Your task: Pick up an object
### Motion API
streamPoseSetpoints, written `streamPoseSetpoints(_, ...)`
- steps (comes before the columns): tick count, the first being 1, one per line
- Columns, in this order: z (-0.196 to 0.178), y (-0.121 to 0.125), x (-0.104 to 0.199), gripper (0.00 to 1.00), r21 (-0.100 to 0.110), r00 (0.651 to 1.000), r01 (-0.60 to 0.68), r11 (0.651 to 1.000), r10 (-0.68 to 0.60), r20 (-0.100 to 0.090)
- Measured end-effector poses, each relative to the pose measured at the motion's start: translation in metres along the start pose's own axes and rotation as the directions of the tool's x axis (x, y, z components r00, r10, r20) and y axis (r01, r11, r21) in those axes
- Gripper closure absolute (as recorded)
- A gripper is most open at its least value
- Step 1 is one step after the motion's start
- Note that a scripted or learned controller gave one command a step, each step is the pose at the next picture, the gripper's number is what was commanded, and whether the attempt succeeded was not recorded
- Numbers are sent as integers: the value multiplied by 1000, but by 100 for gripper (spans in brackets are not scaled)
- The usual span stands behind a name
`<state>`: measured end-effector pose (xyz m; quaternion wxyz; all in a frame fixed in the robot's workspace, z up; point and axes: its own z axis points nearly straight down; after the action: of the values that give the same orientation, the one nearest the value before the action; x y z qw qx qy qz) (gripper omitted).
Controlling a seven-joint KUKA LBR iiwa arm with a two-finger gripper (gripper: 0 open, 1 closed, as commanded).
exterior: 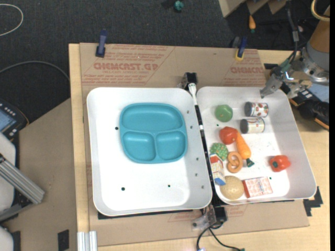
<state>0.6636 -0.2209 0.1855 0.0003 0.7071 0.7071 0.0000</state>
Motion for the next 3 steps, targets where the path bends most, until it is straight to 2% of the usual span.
streamPoseSetpoints(1,6,-7,67,0,2,1000,7,1000,-7,-4)
streamPoseSetpoints(2,107,-32,132,0,10,1000,5,1000,-5,-5)
streamPoseSetpoints(3,90,-29,127,100,2,1000,1,1000,-1,0)
